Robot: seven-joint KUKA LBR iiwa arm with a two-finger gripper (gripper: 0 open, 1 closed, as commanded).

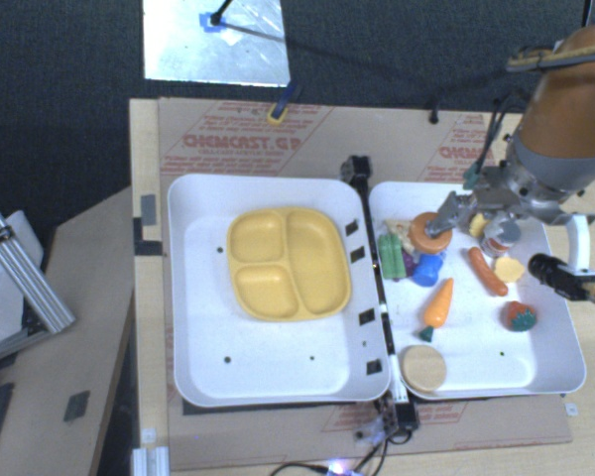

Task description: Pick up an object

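On my feed, nearest to me in the right bin [550, 370] sits a round tan disc [423, 366], pressed into the bin's near left corner. Just beyond it lies a toy carrot [437, 303], its orange body tilted with the green tip pointing down toward the disc. To the right, near the bin's right side, I see a small red strawberry-like toy [520, 315] with a green top, well apart from the carrot. Further in, an orange-red sausage-shaped piece [487, 271] lies at a slant, with a pale yellow piece [511, 269] just beside it on the right. A blue object [427, 268] sits above the carrot, and a green piece [392, 256] stands next to it along the bin's left wall.

The gripper [438, 228] is low over the far left part of the right bin, right above the blue object and an orange-brown round thing [428, 226]. I cannot tell from this angle whether its fingers are apart or together, or whether anything is between them. The arm [565, 107], with its orange band, reaches in from the right.

In the left bin [198, 365] a yellow divided plate [288, 263] with three compartments lies near the middle. Beyond both bins, a shiny metal sheet [216, 28] rests on the dark floor.
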